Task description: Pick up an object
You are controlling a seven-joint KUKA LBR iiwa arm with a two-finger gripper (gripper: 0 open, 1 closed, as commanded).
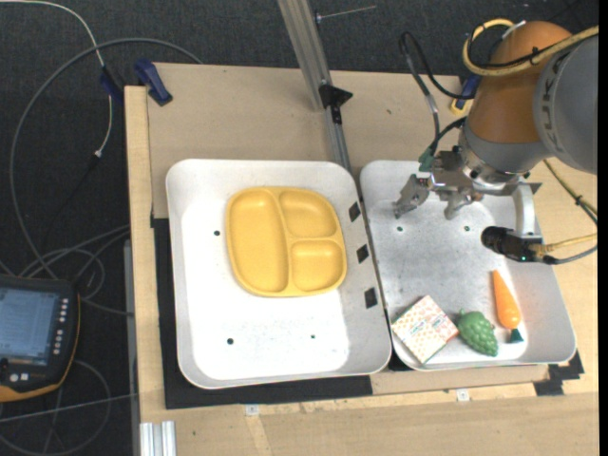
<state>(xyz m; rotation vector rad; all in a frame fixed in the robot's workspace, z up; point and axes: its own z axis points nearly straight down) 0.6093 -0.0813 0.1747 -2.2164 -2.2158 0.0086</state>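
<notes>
A light wooden bench (247,112) stands on dark carpet (57,160), with loose cables (66,27) and perhaps a control tablet (33,335) at the left.

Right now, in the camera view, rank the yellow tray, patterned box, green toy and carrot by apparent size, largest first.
1. Yellow tray, by far the largest.
2. Patterned box.
3. Green toy and carrot look alike: the carrot is longer but thinner, so I won't rank them.

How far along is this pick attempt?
Nothing looks picked. The gripper is open, with nothing between its fingers, over the right bin's far end. The carrot, green toy and small box lie at its near end; approach and grasp remain.
</notes>
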